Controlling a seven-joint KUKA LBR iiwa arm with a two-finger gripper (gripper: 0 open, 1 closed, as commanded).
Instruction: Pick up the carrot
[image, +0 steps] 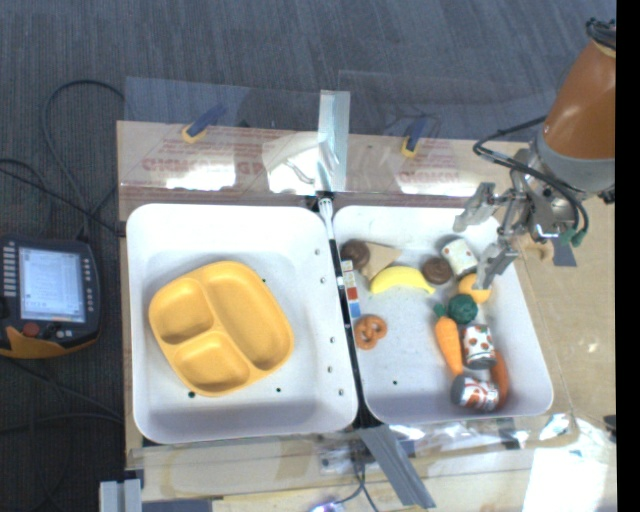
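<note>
In the right bin (535, 385), carrot (449, 342) among toy foods, yellow tray (220, 325) in left bin (140, 330), end effector (487, 240) open (holding nothing).

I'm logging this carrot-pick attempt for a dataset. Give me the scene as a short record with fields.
left bin: holds a yellow tray with three compartments
right bin: holds the carrot, banana, pretzel and other toy foods
carrot: lies near the right wall, green top pointing to the far side
banana: lies left of the carrot, apart from it
pretzel: near the divider
hand: open, above the bin's far right corner, holding nothing
</note>
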